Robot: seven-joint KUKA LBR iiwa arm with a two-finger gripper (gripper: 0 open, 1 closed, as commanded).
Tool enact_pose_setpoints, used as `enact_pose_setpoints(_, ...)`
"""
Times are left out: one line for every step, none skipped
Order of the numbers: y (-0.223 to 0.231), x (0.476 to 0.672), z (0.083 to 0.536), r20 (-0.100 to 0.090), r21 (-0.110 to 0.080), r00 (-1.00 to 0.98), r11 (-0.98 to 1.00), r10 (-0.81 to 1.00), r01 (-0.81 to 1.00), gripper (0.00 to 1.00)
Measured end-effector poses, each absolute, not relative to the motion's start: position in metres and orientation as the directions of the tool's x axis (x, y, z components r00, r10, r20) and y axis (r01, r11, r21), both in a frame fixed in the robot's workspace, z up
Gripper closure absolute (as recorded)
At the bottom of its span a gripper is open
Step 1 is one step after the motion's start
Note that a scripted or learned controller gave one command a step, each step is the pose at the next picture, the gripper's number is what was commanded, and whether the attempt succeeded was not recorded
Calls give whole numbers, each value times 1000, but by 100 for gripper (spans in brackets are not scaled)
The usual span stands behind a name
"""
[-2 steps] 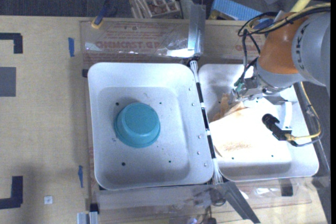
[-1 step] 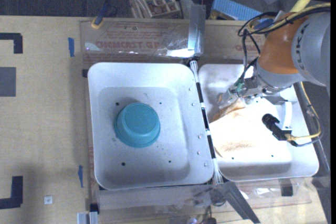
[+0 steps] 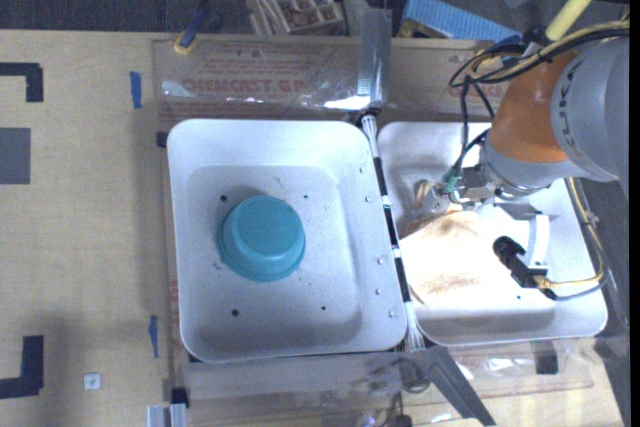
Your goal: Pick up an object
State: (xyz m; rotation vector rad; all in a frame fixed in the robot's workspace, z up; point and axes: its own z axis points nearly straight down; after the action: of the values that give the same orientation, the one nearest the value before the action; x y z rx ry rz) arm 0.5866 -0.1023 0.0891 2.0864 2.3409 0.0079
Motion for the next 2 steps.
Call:
enact_pose_setpoints(-103,588,100,-2,13,-112,112,994,994,100)
enact_pose_setpoints(-103,588,101,-2,13,-112,112,994,994,0)
